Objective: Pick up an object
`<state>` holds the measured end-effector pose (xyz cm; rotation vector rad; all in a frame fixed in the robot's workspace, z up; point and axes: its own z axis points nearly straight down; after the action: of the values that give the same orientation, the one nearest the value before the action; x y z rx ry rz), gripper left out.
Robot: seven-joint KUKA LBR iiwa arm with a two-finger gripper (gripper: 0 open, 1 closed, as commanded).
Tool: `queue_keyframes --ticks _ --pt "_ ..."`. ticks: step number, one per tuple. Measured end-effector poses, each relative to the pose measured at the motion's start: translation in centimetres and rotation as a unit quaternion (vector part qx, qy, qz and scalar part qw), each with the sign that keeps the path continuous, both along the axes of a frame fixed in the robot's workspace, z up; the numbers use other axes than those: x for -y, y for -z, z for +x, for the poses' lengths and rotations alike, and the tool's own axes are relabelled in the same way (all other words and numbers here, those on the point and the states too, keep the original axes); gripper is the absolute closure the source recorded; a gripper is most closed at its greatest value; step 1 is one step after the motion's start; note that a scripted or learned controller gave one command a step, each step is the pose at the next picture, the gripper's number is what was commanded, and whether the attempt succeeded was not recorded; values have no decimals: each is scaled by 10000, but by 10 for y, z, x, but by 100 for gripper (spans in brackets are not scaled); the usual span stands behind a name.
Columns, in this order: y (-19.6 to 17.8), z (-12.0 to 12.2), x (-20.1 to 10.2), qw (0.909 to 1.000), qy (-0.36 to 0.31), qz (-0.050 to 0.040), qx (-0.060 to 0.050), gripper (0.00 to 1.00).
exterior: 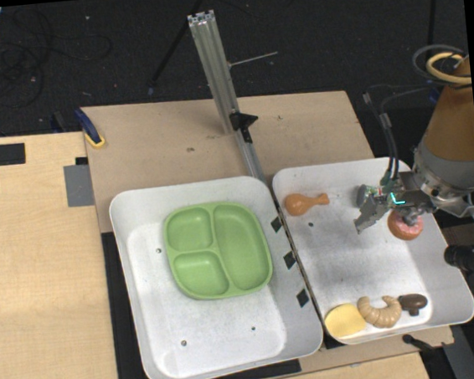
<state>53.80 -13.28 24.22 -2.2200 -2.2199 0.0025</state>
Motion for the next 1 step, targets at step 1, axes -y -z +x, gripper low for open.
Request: queue_keyframes --ticks 1 --pt "0 0 0 10000 0 -1 5 0"
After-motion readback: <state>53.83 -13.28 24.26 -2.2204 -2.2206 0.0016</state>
